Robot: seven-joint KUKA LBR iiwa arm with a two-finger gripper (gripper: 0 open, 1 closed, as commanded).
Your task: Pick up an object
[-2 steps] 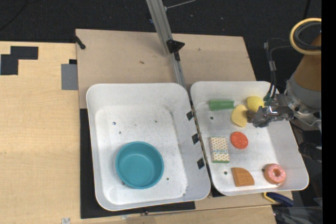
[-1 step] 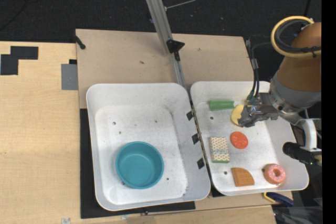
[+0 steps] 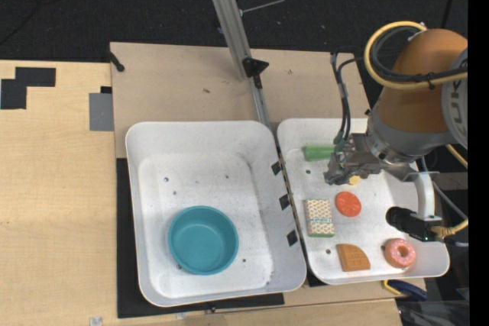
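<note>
Camera view shows the gripper [image 3: 341,173] low in the right bin [image 3: 432,265], its tip dark and blurry, so its grip cannot be told. A green block [image 3: 316,153] is partly hidden behind it. A round orange-red piece [image 3: 348,204] lies just beside it

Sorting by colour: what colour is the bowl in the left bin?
Teal blue bowl, camera view.

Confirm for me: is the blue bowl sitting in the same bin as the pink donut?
No, the blue bowl lies in the left bin, the pink donut in the right bin.
</note>
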